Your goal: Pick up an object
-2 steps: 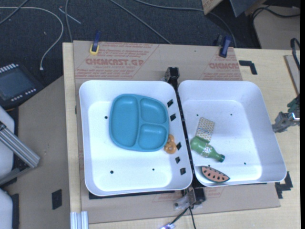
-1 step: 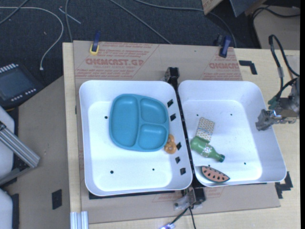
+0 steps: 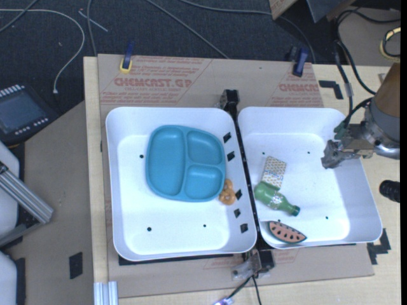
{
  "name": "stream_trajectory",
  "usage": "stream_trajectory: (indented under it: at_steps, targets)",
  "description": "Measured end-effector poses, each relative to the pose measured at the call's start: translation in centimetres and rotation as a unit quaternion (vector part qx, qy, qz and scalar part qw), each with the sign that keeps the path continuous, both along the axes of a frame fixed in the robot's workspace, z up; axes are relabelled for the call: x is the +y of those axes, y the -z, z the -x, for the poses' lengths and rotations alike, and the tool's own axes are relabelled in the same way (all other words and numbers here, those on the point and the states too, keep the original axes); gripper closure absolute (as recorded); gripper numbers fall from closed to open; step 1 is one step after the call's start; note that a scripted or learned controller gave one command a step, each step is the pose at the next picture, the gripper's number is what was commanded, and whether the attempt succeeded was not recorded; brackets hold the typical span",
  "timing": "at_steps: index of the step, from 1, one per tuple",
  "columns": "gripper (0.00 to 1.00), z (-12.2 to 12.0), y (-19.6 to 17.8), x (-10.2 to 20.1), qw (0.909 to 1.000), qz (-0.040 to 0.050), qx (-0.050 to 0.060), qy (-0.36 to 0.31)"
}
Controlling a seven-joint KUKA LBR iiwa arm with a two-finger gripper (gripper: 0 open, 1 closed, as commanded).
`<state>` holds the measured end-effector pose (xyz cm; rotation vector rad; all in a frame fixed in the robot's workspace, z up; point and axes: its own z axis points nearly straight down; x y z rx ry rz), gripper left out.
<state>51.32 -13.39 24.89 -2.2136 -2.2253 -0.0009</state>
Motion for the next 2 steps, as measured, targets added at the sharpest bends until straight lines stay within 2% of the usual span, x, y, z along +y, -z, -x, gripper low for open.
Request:
stream_trajectory:
  at_steps: [2]
  targets:
    - [1.00, -4.0, 2.4, 9.8, 1.0000, 0.0001, -0.001, 0.000]
